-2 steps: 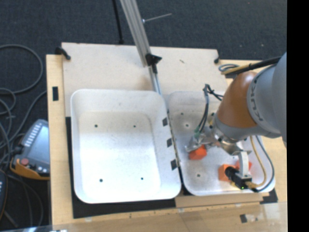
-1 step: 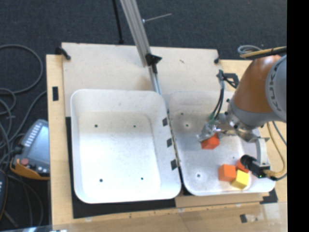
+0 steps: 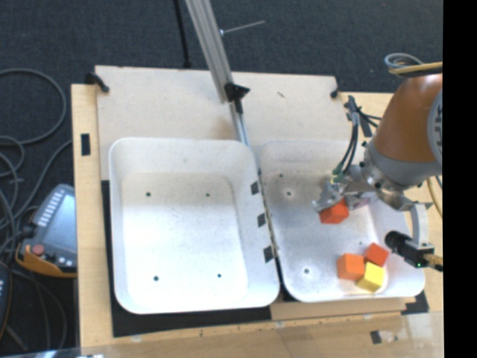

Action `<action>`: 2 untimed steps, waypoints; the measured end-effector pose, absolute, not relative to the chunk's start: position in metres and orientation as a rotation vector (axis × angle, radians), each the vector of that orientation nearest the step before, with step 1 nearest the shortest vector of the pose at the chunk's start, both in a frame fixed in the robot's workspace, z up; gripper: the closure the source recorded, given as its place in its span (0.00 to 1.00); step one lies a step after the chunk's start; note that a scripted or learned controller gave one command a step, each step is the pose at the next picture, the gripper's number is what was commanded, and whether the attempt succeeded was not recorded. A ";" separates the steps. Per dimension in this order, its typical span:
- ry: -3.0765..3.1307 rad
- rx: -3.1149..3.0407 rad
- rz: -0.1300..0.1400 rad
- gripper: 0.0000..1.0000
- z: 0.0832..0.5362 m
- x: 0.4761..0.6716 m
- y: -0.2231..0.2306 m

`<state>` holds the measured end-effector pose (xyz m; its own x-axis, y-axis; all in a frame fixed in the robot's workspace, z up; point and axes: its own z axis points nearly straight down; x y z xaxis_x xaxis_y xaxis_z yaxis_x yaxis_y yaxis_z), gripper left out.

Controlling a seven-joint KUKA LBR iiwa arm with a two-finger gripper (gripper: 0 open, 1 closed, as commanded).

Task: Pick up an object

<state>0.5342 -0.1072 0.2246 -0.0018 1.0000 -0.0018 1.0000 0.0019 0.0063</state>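
We see the bench [image 3: 171, 103] carrying two shallow white bins: the left bin [image 3: 186, 222] and the right bin [image 3: 298, 222], into which the arm [image 3: 406, 133] reaches from the right. Its gripper [image 3: 333, 198] sits low over the middle of the right bin, touching an orange-red block [image 3: 335, 213] that pokes out just beneath it; we cannot tell whether that block is truly clamped or merely underneath. Near the bin's front corner, well apart from the gripper, lie an orange cube [image 3: 350, 266], a smaller red-orange cube [image 3: 377, 255] and a yellow cube [image 3: 372, 276], clustered and touching. Our worry is a shallow, off-centre hold: on lifting, the block could twist free and drop back.
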 end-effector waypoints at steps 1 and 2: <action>2.234 2.213 0.001 1.00 0.197 0.520 -0.027; 2.233 2.209 0.007 1.00 0.196 0.591 0.054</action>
